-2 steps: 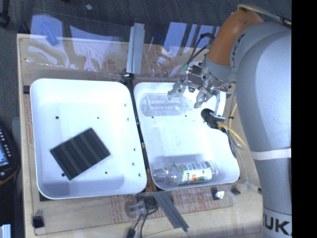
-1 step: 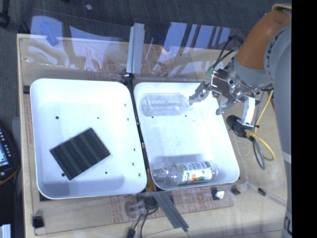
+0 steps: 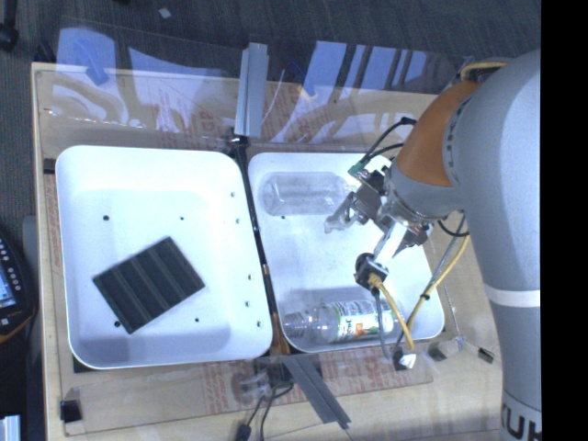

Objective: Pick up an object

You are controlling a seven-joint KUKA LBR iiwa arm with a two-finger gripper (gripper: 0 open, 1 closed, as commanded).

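Two bins sit on the desk. The tool [image 3: 342, 217] hangs over the right bin [image 3: 303, 168], its state impossible to tell, beside a clear bottle [image 3: 299, 194]; another bottle [image 3: 335, 322] lies nearer. The left bin [image 3: 83, 168] holds a black ribbed pad [image 3: 149, 284].

Ridged panel [image 3: 149, 284] in left bin [image 3: 64, 246]; two bottles [image 3: 299, 194] [image 3: 340, 322] in right bin [image 3: 439, 312].

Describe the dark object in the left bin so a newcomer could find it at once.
Start at the left bin, the one away from the arm. On its floor, toward the near left corner, lies a flat black ribbed panel, turned askew. The bottles in the right bin are clear.
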